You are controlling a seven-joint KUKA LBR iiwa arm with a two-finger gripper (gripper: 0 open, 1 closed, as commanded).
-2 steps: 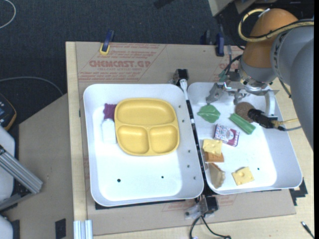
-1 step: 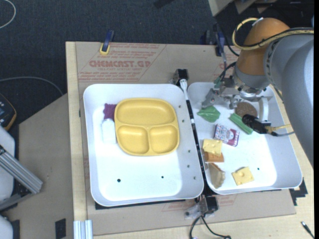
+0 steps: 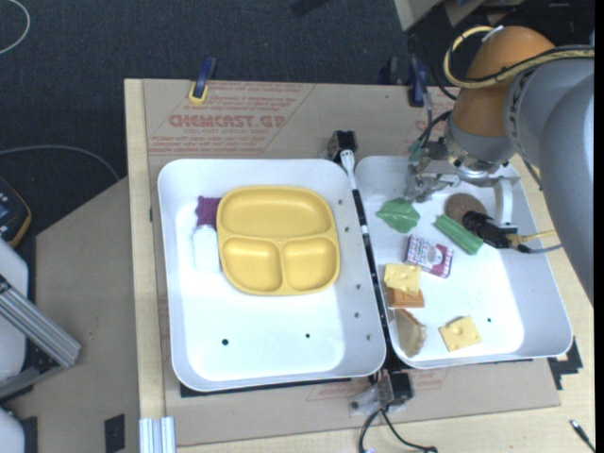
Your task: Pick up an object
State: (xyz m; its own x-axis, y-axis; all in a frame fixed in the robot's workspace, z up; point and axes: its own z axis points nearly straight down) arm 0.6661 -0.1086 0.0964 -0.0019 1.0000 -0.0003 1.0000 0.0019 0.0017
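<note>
Above the green leaf (image 3: 398,215), gripper (image 3: 422,185) hovers.

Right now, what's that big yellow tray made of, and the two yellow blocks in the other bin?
The yellow tray looks like smooth moulded plastic: even colour, soft sheen, rounded compartments. The yellow blocks look like toy cheese, probably plastic or foam; the view leaves that open.

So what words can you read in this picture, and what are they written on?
"CHEMCAST GP": red print on the brown board under the bins; the last letters are faint.
Smaller red lines below it: too blurred to read.
The pink packet in the right bin: its print is too small to read.
</note>
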